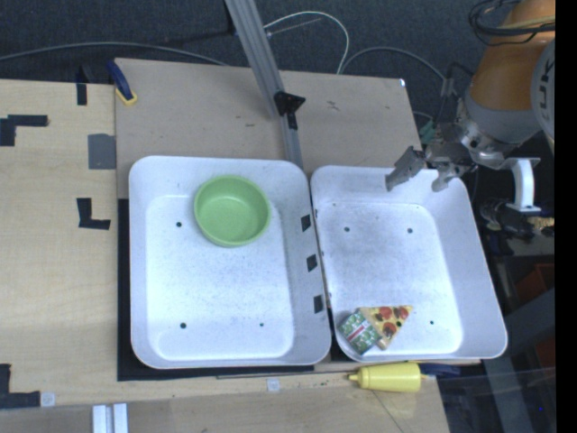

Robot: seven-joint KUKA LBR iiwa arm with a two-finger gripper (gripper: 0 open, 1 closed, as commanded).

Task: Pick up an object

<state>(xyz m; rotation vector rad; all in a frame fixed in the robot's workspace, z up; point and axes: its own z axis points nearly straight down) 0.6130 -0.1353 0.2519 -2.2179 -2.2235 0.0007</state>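
A green bowl sits upright in the left bin, toward its far side. A small colourful packet lies flat at the near left corner of the right bin. A yellow bottle lies on its side on the bench, just outside the right bin's near rim. My gripper hangs over the far right corner of the right bin, well away from the packet. Its two fingers stand apart with nothing between them.
A grey metal pole slants across the bench behind the bins. Cables run over the dark floor at the back. A blue and yellow clamp sits at the board's far left corner.
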